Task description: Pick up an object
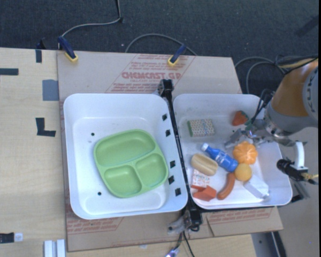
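1. Task objects. All loose objects lie in the right bin (214,97). Nearest the gripper (245,139) I see an orange fruit (245,153), near the bin's right edge, about midway along it. The gripper hangs just above the fruit, at its far side. I cannot tell whether the claw is wide or narrow, and I see nothing held in it.

2. Neighbouring objects.
- A small yellow fruit (243,172) touches the orange fruit on its near side.
- A blue bottle (219,157) lies tilted just left of the orange fruit, white cap toward the bin's centre.
- A hot-dog bun (204,164) lies just beside the bottle, toward the bin's left edge.
- A sausage (226,186) lies near the front edge, below the yellow fruit.
- A red-and-white carton (199,180) and a red wedge (204,195) sit in the front-left corner.
- A clear plastic piece (257,188) lies toward the front-right corner.
- A patterned sponge (201,127) lies toward the rear-left corner.
- A small red item (239,118) lies near the rear-right corner.

3. Arm. The arm (294,100) reaches in over the bin's right edge.

4. Left bin (69,106). It holds a green divided plate (131,162), roughly central.

5. Support. Both bins rest on a cardboard sheet (144,71), fixed at its rear edge by two clamps (69,53).
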Robot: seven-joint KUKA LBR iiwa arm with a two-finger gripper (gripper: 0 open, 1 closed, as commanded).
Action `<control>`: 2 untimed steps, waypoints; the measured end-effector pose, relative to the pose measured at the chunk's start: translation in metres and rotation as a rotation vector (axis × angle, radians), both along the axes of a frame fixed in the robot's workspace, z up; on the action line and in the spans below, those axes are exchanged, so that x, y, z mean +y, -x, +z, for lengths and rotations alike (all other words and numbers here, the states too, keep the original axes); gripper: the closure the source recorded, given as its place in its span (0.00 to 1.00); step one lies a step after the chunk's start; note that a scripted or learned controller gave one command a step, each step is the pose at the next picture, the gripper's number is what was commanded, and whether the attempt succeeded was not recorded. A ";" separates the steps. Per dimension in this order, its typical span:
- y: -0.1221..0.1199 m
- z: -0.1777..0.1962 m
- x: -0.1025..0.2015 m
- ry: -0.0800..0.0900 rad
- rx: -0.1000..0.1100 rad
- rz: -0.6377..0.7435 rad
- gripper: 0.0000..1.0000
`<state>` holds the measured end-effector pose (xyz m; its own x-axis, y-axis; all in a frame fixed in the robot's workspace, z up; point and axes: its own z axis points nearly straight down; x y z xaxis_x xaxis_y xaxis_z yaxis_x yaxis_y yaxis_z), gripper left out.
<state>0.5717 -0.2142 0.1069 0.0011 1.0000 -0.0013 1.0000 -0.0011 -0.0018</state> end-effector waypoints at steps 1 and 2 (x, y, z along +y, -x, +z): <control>0.022 -0.020 0.029 0.003 -0.007 0.001 0.00; 0.022 -0.010 0.029 0.003 -0.009 0.002 1.00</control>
